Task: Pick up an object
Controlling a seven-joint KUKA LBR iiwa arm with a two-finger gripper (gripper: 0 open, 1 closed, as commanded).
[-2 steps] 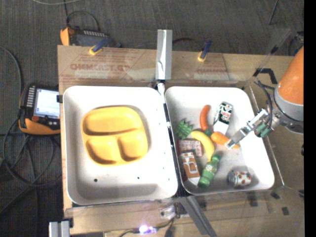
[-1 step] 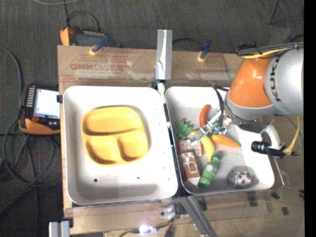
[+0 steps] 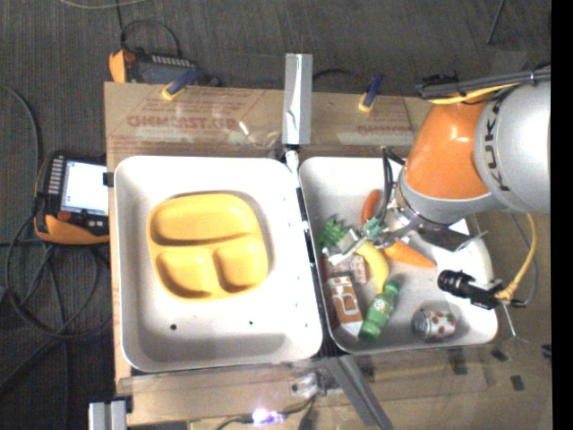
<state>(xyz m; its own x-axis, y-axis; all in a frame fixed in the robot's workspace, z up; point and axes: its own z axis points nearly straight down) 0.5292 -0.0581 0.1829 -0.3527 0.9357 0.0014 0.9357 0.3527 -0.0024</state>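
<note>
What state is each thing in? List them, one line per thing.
Yellow plastic divided tray: lying flat in the left white bin, compartments up.
Green plastic bottle: on its side in the right white bin.
Yellow banana: lying flat under the gripper.
Orange carrot: lying flat.
Small round can: on its side.
Brown box: lying flat.
Gripper: down among the objects, hold unclear.

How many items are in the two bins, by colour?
Yellow: 2, tray, banana
Green: 2, bottle, green toy
Orange: 2, carrots
Brown: 1, packet
Patterned: 1, can
Total: 8
</note>
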